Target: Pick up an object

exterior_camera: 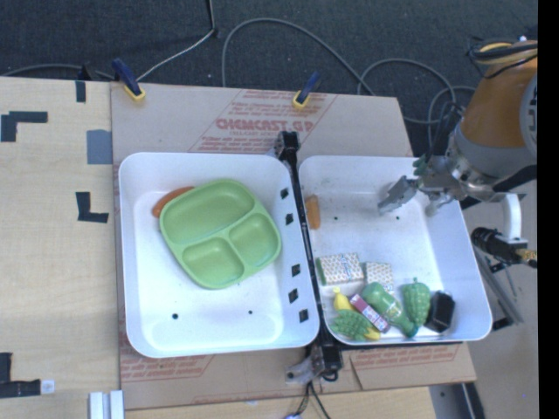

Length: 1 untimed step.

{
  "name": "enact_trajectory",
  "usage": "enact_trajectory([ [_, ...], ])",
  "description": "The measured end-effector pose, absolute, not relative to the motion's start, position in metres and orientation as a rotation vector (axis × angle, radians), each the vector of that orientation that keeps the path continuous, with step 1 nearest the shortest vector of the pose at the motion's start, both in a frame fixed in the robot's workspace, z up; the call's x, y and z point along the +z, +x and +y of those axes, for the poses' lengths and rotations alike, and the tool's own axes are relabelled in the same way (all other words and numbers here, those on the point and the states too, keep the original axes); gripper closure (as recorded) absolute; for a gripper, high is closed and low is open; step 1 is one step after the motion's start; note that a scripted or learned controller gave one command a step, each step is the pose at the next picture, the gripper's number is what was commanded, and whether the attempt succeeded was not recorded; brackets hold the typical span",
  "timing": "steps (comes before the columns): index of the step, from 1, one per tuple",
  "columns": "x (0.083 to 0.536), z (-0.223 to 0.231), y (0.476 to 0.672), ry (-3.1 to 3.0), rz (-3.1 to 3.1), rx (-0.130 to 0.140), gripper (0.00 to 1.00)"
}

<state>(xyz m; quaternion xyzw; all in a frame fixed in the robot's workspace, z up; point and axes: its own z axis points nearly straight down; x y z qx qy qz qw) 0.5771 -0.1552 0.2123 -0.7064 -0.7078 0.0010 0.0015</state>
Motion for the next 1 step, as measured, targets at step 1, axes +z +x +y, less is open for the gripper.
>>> enact_trajectory([
  [1, 0.1125, -0.0923, 0.5246, -2.215, -2.220, 0.005, 0.00],
])
